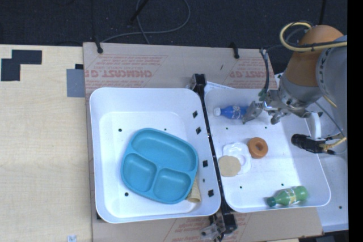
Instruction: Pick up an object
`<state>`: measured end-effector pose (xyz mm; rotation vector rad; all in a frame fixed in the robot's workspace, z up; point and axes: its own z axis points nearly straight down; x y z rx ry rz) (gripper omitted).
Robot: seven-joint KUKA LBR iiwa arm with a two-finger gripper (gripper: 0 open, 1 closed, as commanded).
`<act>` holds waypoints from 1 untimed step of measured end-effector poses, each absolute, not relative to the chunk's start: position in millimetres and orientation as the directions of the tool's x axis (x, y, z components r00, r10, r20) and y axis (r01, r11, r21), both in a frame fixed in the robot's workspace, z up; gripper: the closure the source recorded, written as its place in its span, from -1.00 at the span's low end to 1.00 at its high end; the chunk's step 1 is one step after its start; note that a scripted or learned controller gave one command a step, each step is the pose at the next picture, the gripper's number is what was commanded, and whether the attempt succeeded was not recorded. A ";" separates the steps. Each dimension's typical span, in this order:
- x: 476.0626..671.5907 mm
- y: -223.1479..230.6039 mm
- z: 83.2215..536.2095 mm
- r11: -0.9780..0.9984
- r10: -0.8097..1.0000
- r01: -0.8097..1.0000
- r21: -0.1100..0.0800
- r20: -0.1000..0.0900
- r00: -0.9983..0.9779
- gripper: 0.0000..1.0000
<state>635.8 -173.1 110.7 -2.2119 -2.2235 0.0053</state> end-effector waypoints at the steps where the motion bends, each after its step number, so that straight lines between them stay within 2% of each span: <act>1: 635.6 -171.3 86.2 0.006 1.000 1.000 -0.005 0.001 -0.006 -1.00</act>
